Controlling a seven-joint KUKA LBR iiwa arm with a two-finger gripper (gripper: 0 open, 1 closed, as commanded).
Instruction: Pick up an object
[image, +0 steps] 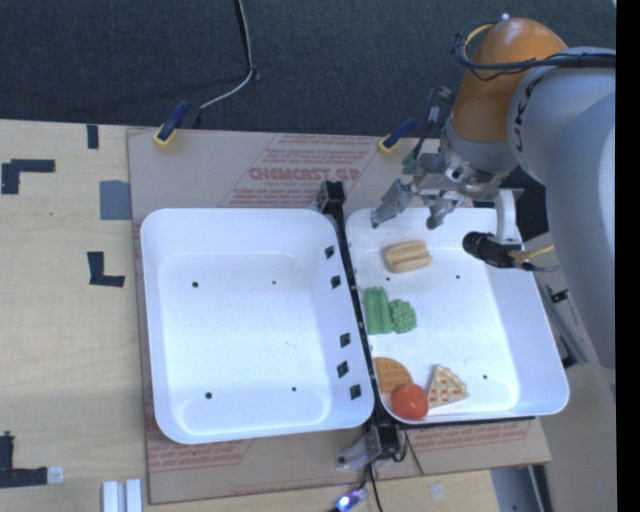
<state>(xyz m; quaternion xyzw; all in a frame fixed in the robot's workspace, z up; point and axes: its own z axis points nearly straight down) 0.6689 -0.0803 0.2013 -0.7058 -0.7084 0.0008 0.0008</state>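
Right now tool (415, 210) fingers apart w/ nothing between, above bread roll (407, 256); tomato (408, 402) partly hides cookie (389, 373)

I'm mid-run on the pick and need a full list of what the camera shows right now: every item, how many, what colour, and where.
Bread roll: 1, tan, right bin, far half, just below the gripper.
Green vegetable toy: 1, green, right bin, middle, near the divider.
Tomato: 1, red, right bin, near edge.
Round orange piece: 1, orange, right bin, touching the tomato.
Pizza slice: 1, yellow with red spots, right bin, near edge, right of the tomato.
Left bin: 1, white.
Right bin: 1, white.
Clamps: 2, yellow and blue, far edge of the cardboard sheet.
Cable: 1, black, beyond the bench.
Gripper: 1, grey, open, over the right bin's far edge, holding nothing.
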